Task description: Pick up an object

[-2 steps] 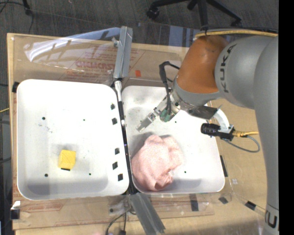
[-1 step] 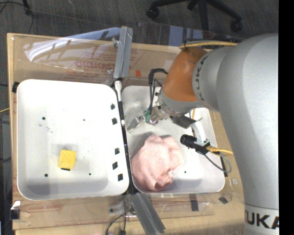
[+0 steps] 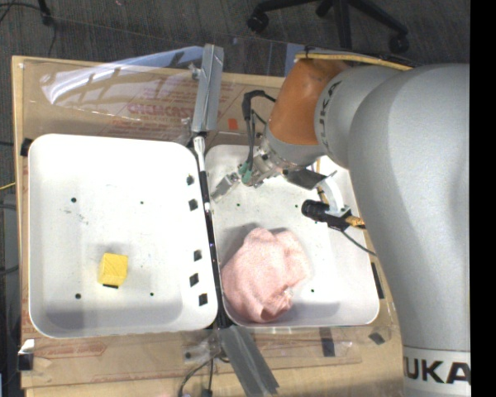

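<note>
In the right bin (image 3: 347, 300), a crumpled pink cloth (image 3: 264, 273) lies at the front. A small yellow block (image 3: 113, 269) sits in the front of the left bin (image 3: 50, 222). My gripper (image 3: 230, 181) reaches down into the back left corner of the right bin, close to the divider between the bins. It is apart from the pink cloth, which lies nearer the front. I see nothing held at its tip. The orange band (image 3: 298, 106) of the wrist stands above it.
The grey arm (image 3: 413, 188) covers the right side of the right bin. A black connector with a cable (image 3: 324, 212) hangs over that bin behind the cloth. A metal rail (image 3: 205, 98) runs back from the divider, and clear plastic sheeting (image 3: 124, 98) lies behind the left bin.
</note>
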Motion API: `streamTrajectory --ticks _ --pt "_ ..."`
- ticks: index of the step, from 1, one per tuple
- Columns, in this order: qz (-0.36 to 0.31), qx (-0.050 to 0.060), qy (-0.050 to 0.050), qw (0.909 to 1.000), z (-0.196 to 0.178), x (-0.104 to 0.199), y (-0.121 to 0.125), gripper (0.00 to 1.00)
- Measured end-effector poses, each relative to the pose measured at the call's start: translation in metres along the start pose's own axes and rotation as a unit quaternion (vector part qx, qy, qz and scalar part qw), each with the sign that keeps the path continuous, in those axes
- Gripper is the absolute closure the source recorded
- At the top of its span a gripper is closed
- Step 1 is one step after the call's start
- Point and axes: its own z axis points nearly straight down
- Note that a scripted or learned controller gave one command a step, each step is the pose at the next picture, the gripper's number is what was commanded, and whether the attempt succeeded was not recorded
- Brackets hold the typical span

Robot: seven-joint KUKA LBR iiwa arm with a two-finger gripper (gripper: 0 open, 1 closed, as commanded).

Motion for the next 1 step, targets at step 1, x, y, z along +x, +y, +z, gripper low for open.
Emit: streamTrajectory --ticks 1 --pt "-0.105 -0.002 -0.006 0.9944 -0.0031 0.0005 0.0064 0.00"
